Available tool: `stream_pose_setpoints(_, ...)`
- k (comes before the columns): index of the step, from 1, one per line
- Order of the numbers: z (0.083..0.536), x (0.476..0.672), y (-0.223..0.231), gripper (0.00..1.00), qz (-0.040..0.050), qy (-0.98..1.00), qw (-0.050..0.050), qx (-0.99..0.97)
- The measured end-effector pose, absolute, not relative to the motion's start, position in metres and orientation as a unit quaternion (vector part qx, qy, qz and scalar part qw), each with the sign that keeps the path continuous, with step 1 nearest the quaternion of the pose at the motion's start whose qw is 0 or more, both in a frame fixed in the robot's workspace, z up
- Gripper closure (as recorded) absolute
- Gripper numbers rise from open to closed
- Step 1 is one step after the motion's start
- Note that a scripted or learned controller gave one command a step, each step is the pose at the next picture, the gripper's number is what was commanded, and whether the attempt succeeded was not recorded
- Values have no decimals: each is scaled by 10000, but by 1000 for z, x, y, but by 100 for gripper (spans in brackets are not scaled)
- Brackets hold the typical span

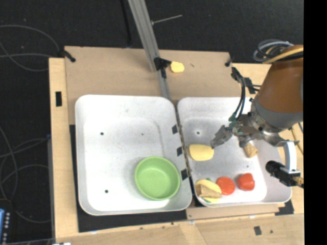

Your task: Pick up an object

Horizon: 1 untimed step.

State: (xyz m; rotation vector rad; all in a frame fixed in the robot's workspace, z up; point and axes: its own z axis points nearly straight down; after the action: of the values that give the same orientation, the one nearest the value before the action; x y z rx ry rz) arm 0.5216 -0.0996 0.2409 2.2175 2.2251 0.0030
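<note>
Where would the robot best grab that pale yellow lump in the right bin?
Probably across the narrow middle of the pale yellow lump, coming straight down from above. It lies flat and longer sideways, near the right bin's left wall, so fingers fit front and back.

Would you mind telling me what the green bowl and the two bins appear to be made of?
The round green bowl looks like moulded plastic: uniform colour, smooth matte surface, soft rim. The two shallow white bins also seem plastic, possibly coated metal: rounded corners, a faintly speckled, scuffed finish and small dark holes.
</note>
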Motion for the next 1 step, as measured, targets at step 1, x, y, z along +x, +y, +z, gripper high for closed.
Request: stream_pose_setpoints(1,241,522,-100,0,12,7077,4,7065)
